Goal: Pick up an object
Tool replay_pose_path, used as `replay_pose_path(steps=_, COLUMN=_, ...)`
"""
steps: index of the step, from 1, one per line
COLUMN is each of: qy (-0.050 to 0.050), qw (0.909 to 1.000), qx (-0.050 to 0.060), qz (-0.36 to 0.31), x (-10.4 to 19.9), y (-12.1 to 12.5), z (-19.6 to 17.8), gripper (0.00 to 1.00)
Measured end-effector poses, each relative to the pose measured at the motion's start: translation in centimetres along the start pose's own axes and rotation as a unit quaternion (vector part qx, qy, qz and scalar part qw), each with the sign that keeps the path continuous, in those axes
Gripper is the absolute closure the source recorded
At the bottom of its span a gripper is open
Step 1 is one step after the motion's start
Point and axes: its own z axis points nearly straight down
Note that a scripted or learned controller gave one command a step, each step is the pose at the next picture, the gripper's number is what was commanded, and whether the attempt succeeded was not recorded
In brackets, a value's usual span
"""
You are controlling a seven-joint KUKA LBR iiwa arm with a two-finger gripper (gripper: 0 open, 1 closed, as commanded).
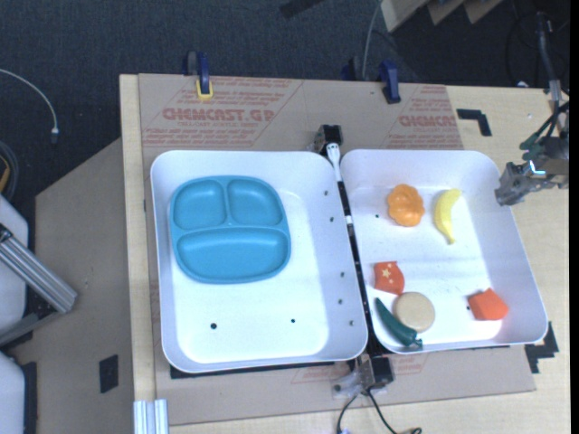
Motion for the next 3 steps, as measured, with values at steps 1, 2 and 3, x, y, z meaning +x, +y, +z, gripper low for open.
replay_pose_path(steps=1, qy=0.003, qw=1.0, qx=0.005, qz=-0.003, x=6.2, y=0.1, z=1.5, gripper=1.0)
replay_pose_path(steps=2, qy=0.003, qw=1.0, qx=0.006, qz=-0.003, x=12.0, y=-0.2, z=3.4, gripper=1.0)
replay_pose_path(steps=3, qy=0.003, qw=1.0, qx=0.006, qz=-0.003, x=17.3, y=-0.9, z=3.2, gripper=1.0)
